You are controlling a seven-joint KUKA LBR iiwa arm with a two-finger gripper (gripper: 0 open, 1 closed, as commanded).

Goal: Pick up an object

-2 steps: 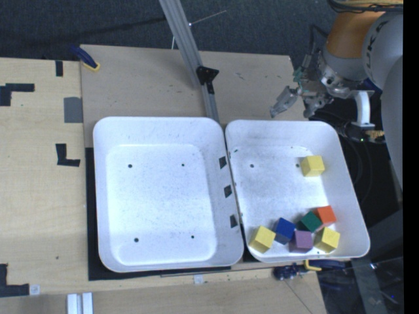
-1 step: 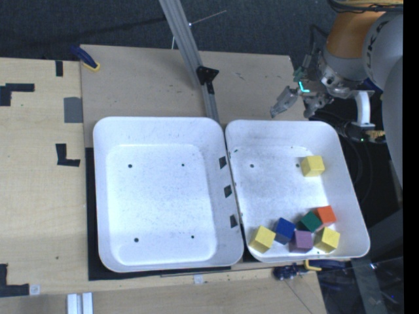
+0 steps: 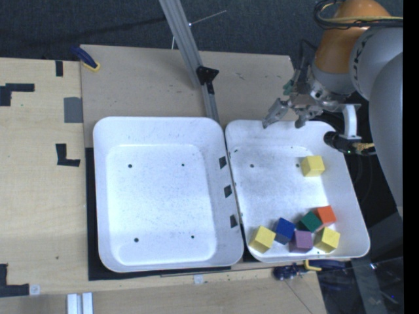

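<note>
Gripper: the gripper (image 3: 283, 117) hangs over the far rim of the right bin, its two fingers spread apart with nothing between them.
Arm: the grey arm (image 3: 373, 57) with its orange band comes in from the right, behind the gripper.
Right bin: the right bin (image 3: 275, 175) lies directly below and in front of the gripper; it holds seven small blocks.
Lone block: a yellow block (image 3: 312, 165) sits by itself near the bin's right wall, a little in front of the gripper and to its right in the view, well apart from the fingers.
Cluster: the rest crowd the near right corner, far from the gripper.
Cluster members: a yellow cube (image 3: 262, 238) at the left end, a blue block (image 3: 284, 229) just beside it, a purple block (image 3: 302, 240), a green block (image 3: 309, 222), an orange block (image 3: 325, 214) and another yellow one, the corner yellow block (image 3: 328, 239), against the wall.
Contact in cluster: the blue, purple and green blocks look to be touching; the rest I cannot tell.
Left bin: the left bin (image 3: 105, 175) lies to the gripper's left in the view, sharing a rim line with the right bin; its floor shows dark dots.
Bench: the tan bench (image 3: 39, 195) bears both bins.
</note>
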